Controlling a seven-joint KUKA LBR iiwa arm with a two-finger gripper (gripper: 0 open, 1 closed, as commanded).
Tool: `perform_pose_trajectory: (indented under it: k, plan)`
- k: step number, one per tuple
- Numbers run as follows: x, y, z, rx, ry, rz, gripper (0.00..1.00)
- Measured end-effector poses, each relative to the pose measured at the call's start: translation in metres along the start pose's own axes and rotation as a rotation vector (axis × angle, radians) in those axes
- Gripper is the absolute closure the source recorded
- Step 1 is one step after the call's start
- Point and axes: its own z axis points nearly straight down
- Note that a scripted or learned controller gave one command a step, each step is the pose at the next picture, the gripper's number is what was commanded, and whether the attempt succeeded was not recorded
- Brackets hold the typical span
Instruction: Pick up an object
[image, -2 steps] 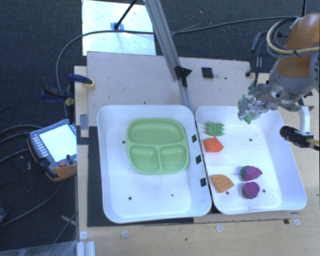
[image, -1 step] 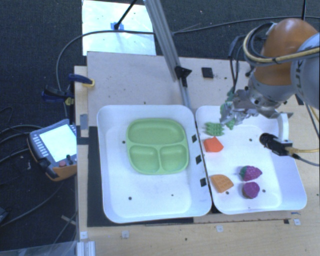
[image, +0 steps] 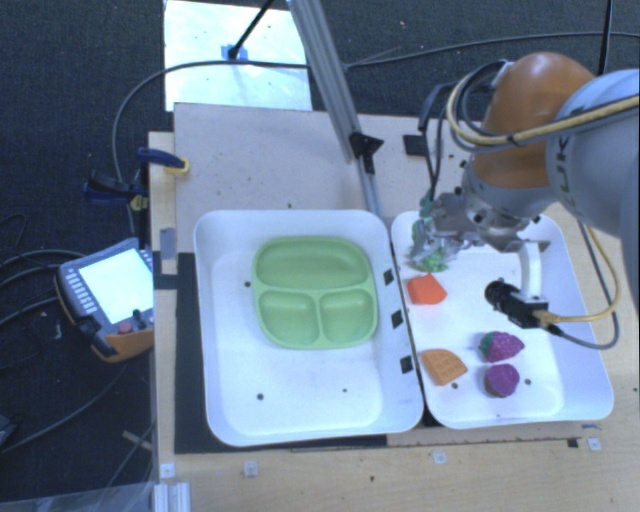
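Observation:
My gripper (image: 436, 243) hangs low over the far left corner of the right bin (image: 580, 395). Directly under it lies a small green object (image: 436, 263), partly hidden by the gripper, and I cannot tell whether they touch. An orange-red piece (image: 427, 290) sits just in front of that. Near the bin's front lie an orange wedge (image: 443, 365), a purple and green piece (image: 500, 346) and a round purple piece (image: 501, 380).
The left bin (image: 230, 400) holds a green divided plate (image: 315, 292). A metal pole (image: 335, 80) slants across the bench behind the bins. A black fitting on a yellow cable (image: 510, 300) hangs from the arm over the right bin. A handheld pendant (image: 108, 298) lies off the bench at left.

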Motion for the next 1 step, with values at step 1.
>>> perform_pose_trajectory:
  k: [1]
  plan:
    - [0.0561,-0.0237,-0.0023,0.001,0.001,-0.002,1.00]
